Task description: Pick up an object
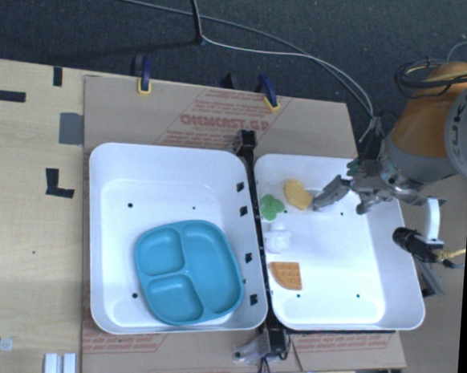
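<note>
Yellow, the nearest object (298, 195) lies in the right bin (368, 313), just beside the gripper (346, 197), whose two fingers stand spread apart with nothing between them. One finger (327, 196) slants down toward the yellow piece and ends just short of it; the other (371, 202) is further from it, toward the arm (431, 133).

My reading is that the approach is in hand and no grasp has been made. The next move calls for shifting the open fingers over the yellow piece so that it sits between them, lowering to the bin floor, then closing. The piece looks small and rounded, so a skewed closing could push it aside.

Other candidates lie close: a green piece (271, 206) just beyond the yellow one, against the divider (255, 216); below it a pale white thing (277, 241), hard to make out; lower again an orange waffle-like slab (285, 274).

Across the divider from the yellow piece, the left bin (114, 172) holds a blue tray (188, 271) with compartments. Both bins sit on cardboard (215, 116) clamped to a wooden bench (21, 229); behind is dark carpet (86, 17) with a cable (253, 37) across it.
</note>
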You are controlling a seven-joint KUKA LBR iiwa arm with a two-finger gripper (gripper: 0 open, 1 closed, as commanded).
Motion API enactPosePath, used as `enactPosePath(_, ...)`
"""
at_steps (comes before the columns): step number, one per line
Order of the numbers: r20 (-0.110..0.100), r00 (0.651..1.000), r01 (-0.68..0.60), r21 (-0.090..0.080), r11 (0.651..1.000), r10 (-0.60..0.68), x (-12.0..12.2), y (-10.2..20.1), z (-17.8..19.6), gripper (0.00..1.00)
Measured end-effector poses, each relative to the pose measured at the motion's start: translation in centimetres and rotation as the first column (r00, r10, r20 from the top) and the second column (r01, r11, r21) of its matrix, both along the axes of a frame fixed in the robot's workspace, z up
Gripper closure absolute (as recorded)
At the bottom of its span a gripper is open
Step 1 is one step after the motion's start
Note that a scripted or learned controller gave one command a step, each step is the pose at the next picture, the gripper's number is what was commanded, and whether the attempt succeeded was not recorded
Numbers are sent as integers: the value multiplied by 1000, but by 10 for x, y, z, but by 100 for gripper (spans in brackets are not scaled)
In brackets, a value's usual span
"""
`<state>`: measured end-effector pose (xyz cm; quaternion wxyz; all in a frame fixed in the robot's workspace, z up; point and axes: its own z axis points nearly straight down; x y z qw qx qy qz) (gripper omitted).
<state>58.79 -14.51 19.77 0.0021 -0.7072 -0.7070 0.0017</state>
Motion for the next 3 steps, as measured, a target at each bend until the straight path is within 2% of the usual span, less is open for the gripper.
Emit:
enactPosePath(1, 5, 1000, -1, -1, 1000, 1, 1, 0, 2, 0)
enactPosePath(3, 1, 1000, -1, 0, 1000, 1, -5, -6, -110, 0)
